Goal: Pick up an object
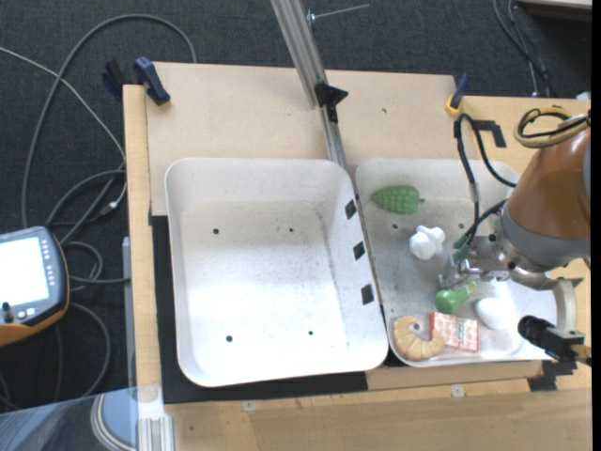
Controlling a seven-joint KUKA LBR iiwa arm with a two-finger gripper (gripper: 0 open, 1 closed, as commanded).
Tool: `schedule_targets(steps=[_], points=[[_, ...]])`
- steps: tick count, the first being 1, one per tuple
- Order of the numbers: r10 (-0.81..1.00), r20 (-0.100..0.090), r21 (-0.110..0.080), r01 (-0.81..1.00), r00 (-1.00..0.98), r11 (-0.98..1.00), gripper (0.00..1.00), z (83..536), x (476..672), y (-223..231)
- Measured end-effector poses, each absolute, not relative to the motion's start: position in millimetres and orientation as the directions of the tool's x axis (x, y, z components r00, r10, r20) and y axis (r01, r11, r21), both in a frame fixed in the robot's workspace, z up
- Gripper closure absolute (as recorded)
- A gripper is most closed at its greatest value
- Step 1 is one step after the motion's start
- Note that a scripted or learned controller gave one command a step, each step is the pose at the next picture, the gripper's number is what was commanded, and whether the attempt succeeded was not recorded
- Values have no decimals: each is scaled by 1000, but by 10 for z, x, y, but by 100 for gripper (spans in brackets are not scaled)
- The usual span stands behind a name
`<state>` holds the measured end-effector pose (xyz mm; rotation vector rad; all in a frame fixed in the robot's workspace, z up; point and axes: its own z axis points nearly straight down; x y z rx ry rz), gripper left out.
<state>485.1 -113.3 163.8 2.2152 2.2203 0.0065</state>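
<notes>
The gripper (462, 275), its state impossible to tell, hangs low just above a small green plastic bottle-shaped toy (454, 298), apparently mid-grasp; next it must close and lift.

The desk (244, 111) carries two white bins side by side; the left bin (263, 261) sits on a black mat (169, 374). A metal pole (305, 50) slants across the desk's far edge. A blue clamp (150, 78) grips the far left corner, a yellow one (457, 97) the far right. Left of the desk, on dark carpet (56, 7), lie cables (80, 186) and a pendant (28, 280).
</notes>
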Motion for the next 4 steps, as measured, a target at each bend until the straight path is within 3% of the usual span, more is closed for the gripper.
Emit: schedule_targets(steps=[1, 2, 4], points=[[1000, -1, 7, 1000, -2, 3, 100, 2127, 4869, -1132], [1000, 2, 2, 1000, -8, 8, 100, 2143, 5097, -557], [1000, 2, 2, 1000, -7, 7, 100, 2361, 5373, 443]])
